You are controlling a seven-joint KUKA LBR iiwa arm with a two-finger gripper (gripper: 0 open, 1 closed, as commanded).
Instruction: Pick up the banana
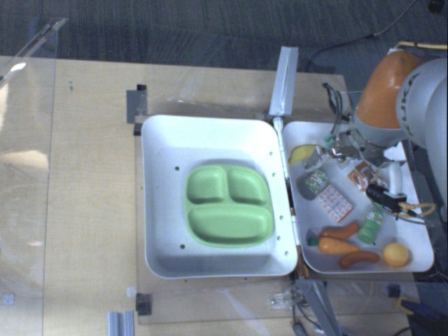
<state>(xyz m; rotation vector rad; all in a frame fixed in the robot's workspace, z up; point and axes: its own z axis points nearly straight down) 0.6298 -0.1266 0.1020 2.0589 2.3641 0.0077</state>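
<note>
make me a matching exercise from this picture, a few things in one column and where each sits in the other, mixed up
Things:
1. green divided tray
2. banana
3. lemon
4. carrot

Places:
A. near right corner of the right bin
B. far left corner of the right bin, beside the gripper
C. middle of the left bin
D. near edge of the right bin, left of the lemon

Pairs: 1-C, 2-B, 3-A, 4-D

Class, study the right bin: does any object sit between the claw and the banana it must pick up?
Nothing visible does. The claw sits right beside the banana at the right bin's upper left corner. The can lies just below them, outside that gap.
</note>
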